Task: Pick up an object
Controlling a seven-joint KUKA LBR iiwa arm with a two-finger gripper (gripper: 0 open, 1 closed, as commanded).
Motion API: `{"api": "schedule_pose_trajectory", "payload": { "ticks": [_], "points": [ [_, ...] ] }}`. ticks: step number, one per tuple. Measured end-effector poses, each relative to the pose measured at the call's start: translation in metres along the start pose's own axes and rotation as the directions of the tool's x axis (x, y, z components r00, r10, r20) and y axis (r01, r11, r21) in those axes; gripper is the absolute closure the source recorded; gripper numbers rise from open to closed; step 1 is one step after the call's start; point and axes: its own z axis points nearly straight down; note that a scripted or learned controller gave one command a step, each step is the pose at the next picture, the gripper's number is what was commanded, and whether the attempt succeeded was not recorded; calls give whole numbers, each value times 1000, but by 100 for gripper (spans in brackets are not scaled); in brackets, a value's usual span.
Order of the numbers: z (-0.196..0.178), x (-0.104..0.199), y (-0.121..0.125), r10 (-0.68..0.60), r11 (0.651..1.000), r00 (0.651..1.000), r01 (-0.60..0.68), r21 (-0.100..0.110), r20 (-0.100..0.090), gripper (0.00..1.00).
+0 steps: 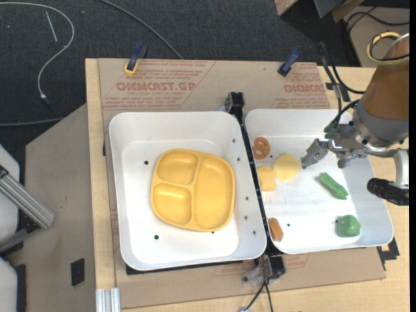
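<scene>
At the near edge of the counter (110,194), a black clamp (273,266) sat where the two white bins met. The left bin (130,239) held a yellow divided plate (193,189), which lay flat near the middle with three compartments showing. The right bin (374,229) carried the small things. Nearest the front lay a small orange-brown piece (275,229), close to the bin's left wall, and a green pepper-like toy (348,226) near the front right corner. Further back lay a long green piece (333,184), set at a slant, well apart from the pepper. To its left a pale yellow round object (286,168) touched a yellow-orange block (266,179) that lay just beside the left wall. Behind those, a brown ring like a pretzel (261,147) lay near the same wall.

The hand (323,153) hung over the back half of the right bin, between the round yellow object and the long green piece. Its fingers stood apart with nothing between them; one grey finger (314,153) pointed toward the yellow round object, just beside it. The grey arm (387,109) with its orange band came in from the right. Beyond the bins, cardboard (169,83) with red print lay under them, held by two blue clips (135,57) at the far edge, and dark carpet (65,18) with cables lay behind.
</scene>
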Motion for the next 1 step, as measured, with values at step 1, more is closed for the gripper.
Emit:
{"api": "schedule_pose_trajectory", "payload": {
  "ticks": [1],
  "points": [
    [59, -2, 7, 0, 1000, 1000, 0, -1, 0, 0]
  ]
}}
